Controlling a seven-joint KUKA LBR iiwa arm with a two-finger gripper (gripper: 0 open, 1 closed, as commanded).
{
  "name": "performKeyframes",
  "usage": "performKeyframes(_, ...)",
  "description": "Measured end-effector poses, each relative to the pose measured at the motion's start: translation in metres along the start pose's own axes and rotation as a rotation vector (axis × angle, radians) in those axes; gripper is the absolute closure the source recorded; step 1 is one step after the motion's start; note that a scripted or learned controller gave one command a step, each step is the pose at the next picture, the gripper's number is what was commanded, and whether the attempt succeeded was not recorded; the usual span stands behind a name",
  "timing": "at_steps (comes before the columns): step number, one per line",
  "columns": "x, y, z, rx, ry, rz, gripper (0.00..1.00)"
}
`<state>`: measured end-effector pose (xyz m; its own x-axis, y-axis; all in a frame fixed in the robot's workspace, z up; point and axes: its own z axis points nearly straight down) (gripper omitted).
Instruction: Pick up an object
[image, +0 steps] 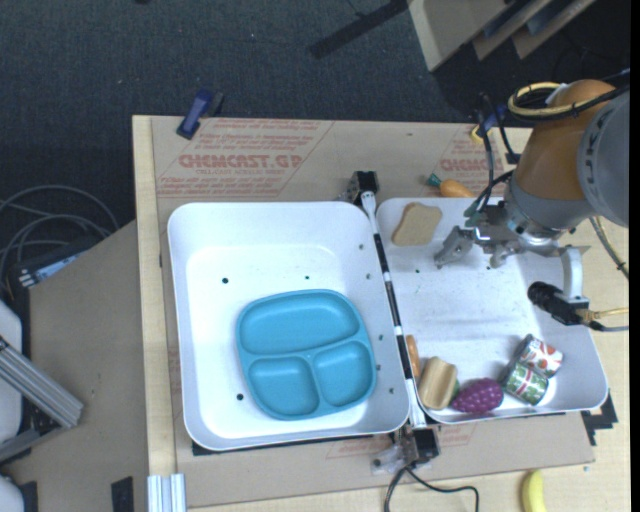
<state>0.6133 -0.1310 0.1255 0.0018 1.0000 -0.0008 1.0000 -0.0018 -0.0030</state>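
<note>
My gripper (472, 250) hangs over the upper part of the right bin (470, 310), fingers spread open with nothing between them. A tan bread slice (416, 223) lies in that bin's far left corner, just left of the gripper. Along the near edge lie a tan bread roll (436, 381), a purple bunch of grapes (478, 396) and two small cans (531, 372). A thin orange piece (411, 352) rests against the bin's left wall.
The left bin (200, 260) holds a blue divided plate (305, 352). On the bench outside the bins are an orange carrot (455, 186), a yellow banana (533, 492) and a blue clip (199, 113). A black part with a cable (556, 302) hangs over the right bin's right side.
</note>
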Motion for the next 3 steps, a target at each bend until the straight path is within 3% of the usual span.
performKeyframes(1, 0.000, 0.053, 0.041, -0.001, 0.001, -0.003, 0.00)
performKeyframes(2, -0.042, -0.002, -0.048, -0.005, -0.001, -0.001, 0.00)
performKeyframes(3, -0.005, 0.019, -0.011, -0.001, 0.003, -0.003, 0.00)
